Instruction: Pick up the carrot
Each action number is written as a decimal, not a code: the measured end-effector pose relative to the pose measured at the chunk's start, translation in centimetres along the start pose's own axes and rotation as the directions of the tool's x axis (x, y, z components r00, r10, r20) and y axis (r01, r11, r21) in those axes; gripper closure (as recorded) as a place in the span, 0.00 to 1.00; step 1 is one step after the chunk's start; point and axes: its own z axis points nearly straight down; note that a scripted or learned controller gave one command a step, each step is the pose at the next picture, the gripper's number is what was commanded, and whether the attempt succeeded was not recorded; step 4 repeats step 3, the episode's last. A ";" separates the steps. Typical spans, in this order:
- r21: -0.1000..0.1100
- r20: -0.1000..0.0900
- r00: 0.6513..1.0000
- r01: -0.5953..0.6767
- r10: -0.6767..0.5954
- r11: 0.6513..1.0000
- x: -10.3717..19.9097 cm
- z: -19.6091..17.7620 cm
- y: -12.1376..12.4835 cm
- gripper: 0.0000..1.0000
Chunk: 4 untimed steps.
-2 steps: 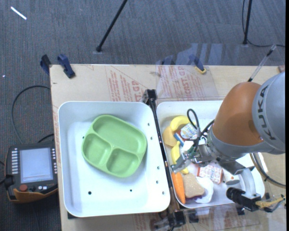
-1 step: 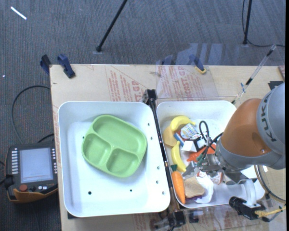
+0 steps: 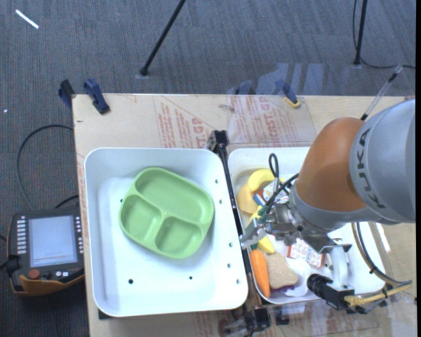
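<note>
Since the carrot (image 3: pixel 260 272) lies against the right bin's (image 3: pixel 247 161) left wall, the arm (image 3: pixel 351 170) hangs just above it; whether its jaws are released, I cannot tell.

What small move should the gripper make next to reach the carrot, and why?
Probably a short move down and slightly toward the near edge of the right bin. The gripper sits above the yellow items, while the carrot lies just below it in the view, along the bin's left wall, beside a slice of bread. Nothing orange is seen between its fingers.
</note>
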 end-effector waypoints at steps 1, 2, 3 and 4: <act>0.007 0.002 0.890 0.457 -0.457 0.890 2.0 0.3 -0.2 0.00; 0.004 0.005 0.980 0.201 -0.201 0.980 -1.0 0.2 -0.1 0.00; 0.007 0.001 0.868 0.497 -0.497 0.868 1.4 0.3 -0.2 0.00; 0.007 0.001 0.868 0.497 -0.497 0.868 1.4 0.3 -0.2 0.00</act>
